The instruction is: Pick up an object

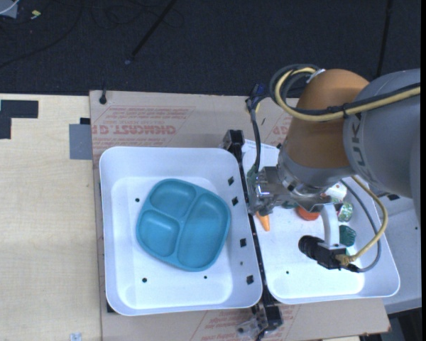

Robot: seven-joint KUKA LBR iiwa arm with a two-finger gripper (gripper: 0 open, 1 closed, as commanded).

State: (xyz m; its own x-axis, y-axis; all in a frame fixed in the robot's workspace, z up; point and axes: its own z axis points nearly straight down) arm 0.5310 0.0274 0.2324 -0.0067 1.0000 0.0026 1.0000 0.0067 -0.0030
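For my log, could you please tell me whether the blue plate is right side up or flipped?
Right side up: the plate, in the left bin, shows its three hollows facing up.

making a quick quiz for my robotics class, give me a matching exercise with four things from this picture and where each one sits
Things
1. blue divided plate
2. small orange piece
3. green piece
4. orange band

Places
A. in the right bin, toward its right side
B. in the left bin
C. on the arm, above the right bin
D. in the right bin, close to its left wall

Pairs: 1-B, 2-D, 3-A, 4-C
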